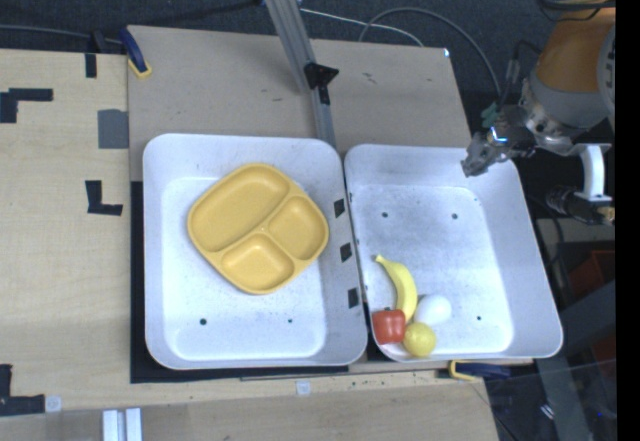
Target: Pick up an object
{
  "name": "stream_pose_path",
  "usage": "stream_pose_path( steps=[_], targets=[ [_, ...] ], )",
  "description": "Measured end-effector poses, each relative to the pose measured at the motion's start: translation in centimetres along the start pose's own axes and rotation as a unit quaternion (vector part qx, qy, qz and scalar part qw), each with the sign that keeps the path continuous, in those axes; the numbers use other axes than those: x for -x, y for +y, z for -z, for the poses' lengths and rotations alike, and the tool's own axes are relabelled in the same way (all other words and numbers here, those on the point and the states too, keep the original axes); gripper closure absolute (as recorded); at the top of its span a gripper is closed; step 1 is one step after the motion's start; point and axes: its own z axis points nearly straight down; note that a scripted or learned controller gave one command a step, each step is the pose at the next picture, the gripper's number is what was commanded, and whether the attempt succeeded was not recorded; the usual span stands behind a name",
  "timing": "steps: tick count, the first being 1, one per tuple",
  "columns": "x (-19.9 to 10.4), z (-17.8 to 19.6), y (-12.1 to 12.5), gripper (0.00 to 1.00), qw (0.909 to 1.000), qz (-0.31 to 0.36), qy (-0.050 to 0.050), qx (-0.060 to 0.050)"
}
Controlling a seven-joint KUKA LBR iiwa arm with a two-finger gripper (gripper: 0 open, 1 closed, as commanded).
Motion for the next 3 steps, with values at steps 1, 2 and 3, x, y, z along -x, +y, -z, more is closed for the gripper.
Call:
stream_pose_path(
  steps=[1, 2, 3],
  targets=[
    [-0.5, 6.3, 0.2, 1.00, 1.0000, 0.001, 0.000, 0.000],
    [-5.9, 4.4, -1.3, 1.00, 1.0000, 0.002, 0.001, -0.005],
    [-11.0, 2.7, -2.5, 1.00, 1.0000, 0.002, 0.001, -0.004]
  ],
)
